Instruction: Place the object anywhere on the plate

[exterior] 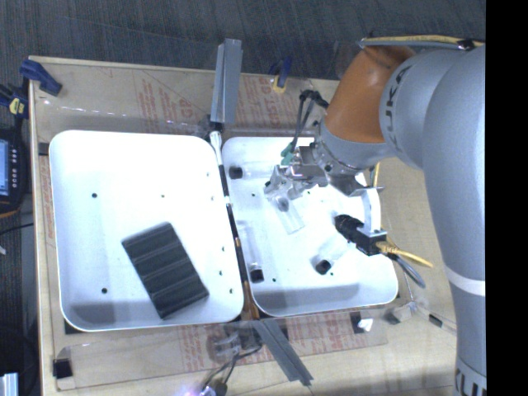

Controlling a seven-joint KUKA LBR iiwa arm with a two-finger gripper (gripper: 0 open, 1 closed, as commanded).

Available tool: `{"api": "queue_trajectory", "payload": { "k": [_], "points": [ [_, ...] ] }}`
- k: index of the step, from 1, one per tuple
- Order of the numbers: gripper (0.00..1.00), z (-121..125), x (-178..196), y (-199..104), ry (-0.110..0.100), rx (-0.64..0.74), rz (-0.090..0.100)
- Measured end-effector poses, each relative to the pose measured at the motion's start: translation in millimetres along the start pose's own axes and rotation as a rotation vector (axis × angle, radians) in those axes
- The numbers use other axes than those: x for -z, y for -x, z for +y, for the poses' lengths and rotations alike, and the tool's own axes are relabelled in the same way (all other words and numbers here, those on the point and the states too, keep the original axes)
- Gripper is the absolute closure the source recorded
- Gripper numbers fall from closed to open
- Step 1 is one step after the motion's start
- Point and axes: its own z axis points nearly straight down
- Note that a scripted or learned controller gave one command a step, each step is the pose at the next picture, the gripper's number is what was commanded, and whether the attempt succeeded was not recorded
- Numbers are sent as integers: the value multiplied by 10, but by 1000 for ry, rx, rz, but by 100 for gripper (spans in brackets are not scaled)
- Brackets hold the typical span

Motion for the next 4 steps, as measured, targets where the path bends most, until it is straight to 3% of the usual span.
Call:
{"api": "queue_trajectory", "payload": {
  "k": [1,2,3,4],
  "points": [
    [100,354,8,-748,2,174,2],
    [100,626,-6,-1399,1,160,1],
    [100,710,-85,-2503,1,135,2],
    [100,465,-764,-2844,-2,510,1]
  ]
}}
